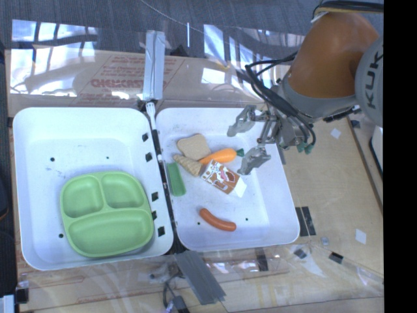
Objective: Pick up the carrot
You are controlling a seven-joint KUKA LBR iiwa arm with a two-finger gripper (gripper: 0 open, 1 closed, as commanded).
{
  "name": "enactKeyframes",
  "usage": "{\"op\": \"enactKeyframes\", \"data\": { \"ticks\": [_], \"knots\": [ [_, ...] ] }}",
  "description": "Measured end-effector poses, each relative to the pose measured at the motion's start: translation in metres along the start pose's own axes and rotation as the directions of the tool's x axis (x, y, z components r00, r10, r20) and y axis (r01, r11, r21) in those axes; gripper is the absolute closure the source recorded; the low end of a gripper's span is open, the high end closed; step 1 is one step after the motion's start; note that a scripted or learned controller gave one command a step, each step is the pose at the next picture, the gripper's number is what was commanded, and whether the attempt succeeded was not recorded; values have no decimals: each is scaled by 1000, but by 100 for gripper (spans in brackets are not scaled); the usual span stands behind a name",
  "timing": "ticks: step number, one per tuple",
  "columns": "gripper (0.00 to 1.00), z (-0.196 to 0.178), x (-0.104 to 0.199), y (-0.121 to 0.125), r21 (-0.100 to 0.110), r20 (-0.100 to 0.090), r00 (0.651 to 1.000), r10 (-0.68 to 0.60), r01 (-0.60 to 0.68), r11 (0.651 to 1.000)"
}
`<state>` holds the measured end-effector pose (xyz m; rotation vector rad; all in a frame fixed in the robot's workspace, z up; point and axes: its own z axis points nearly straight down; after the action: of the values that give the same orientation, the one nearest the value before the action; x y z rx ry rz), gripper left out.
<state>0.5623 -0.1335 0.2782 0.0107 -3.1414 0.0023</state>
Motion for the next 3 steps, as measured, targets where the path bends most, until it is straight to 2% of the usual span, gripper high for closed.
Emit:
{"op": "enactKeyframes", "data": {
  "ticks": [1,2,3],
  "knots": [
    [0,108,-70,3,-1,-5,964,267,-267,964],
    [0,182,-84,-18,-2,8,934,358,-358,934],
    [100,169,-86,-15,-2,13,937,349,-349,937]
  ]
}}
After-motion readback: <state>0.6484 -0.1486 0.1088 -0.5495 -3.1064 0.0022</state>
